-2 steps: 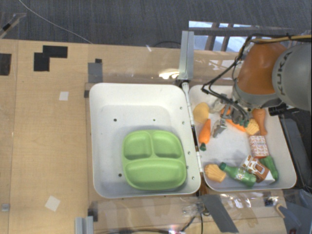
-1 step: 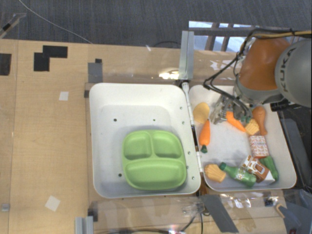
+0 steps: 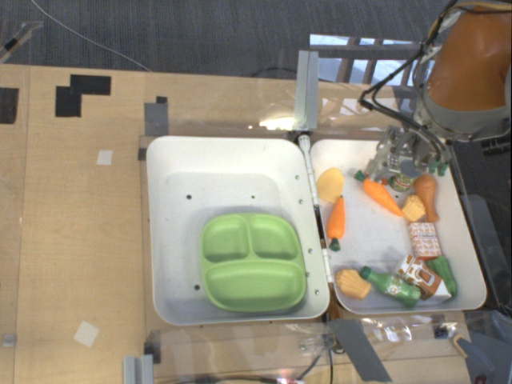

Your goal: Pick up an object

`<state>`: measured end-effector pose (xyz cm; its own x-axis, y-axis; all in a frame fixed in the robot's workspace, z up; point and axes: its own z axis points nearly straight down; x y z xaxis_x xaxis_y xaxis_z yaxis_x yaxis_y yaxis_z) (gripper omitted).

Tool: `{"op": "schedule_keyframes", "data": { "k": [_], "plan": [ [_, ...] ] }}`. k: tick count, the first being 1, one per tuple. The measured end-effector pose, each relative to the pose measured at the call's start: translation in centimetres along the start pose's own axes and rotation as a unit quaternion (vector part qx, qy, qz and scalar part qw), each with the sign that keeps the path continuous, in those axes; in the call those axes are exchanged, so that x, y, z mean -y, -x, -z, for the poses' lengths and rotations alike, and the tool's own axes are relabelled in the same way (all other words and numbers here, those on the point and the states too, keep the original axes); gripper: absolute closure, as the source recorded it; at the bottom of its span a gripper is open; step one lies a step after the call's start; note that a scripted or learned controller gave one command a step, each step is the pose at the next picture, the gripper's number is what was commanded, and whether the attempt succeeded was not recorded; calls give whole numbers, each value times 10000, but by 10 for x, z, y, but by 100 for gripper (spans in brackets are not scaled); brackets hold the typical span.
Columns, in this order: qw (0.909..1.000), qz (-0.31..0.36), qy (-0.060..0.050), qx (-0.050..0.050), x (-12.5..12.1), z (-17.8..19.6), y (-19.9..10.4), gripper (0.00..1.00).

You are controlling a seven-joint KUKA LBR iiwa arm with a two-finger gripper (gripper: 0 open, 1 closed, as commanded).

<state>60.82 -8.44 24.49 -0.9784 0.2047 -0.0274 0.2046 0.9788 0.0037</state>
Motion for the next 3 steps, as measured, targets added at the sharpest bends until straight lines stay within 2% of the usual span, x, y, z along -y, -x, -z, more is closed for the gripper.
{"op": "schedule_keyframes", "data": {
  "k": [1, 2, 3],
  "plan": [
    [9998, 159, 4, -109, -68, -37, -67, 100],
    [9977, -682, -11, -58, -44, 25, 25, 100],
    [9999, -153, -20, -61, 31, 71, -37, 100]
  ]
}}
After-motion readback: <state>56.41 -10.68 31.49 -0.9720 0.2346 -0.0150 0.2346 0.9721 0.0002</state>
